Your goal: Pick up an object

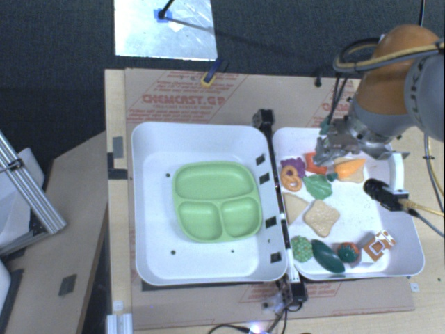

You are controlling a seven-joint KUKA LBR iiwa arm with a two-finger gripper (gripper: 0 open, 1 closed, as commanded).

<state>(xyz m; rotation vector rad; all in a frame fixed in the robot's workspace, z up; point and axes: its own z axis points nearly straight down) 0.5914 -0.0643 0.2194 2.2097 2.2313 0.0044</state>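
Jaws [327,155] hang low over the orange piece [316,167] by the right bin's [410,259] far edge, evidently for grasping; their state I cannot tell

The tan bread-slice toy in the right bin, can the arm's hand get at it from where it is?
Probably yes: the tan bread-slice toy lies flat and uncovered below the hand.

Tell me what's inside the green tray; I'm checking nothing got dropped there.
All three compartments of the green tray show bare green plastic. No part of its inside is covered, though the bin floor beneath it is hidden.
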